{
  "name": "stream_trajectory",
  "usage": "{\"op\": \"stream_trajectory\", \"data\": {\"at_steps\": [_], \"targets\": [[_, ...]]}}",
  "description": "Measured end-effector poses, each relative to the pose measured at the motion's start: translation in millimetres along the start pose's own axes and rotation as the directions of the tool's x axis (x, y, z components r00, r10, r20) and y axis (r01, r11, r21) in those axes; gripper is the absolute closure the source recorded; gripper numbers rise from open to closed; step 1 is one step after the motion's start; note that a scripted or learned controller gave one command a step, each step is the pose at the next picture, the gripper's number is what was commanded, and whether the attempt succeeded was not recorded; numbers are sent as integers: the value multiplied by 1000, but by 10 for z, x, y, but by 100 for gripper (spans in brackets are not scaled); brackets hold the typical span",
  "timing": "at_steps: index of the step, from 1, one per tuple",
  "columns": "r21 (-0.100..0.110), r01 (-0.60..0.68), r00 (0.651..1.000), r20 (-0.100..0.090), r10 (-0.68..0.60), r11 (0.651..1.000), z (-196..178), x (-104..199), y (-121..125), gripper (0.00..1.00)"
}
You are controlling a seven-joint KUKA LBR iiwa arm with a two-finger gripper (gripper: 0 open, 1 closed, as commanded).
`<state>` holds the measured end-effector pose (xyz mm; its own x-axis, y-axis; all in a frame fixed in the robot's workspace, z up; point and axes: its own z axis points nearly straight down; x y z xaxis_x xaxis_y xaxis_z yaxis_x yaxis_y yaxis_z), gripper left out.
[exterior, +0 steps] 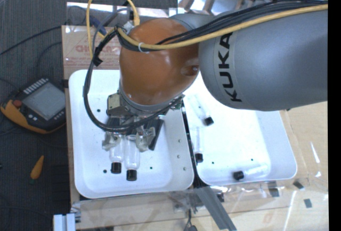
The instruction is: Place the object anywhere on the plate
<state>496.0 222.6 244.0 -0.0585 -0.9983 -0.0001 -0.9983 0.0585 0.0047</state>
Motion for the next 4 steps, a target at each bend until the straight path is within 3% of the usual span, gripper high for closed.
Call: {"op": "stream_trajectory", "data": {"at_steps": [1, 2, 3, 4], "targets": [[20, -4, 1000, 9, 4, 1000, 1449, -31, 57, 100], [2, 39, 999, 4, -39, 999, -127, -61, 123, 100], [2, 40, 999, 4, -40, 999, -128, -63, 124, 0], [0, 37, 999, 7, -37, 999, -201, -76, 119, 100]]}}
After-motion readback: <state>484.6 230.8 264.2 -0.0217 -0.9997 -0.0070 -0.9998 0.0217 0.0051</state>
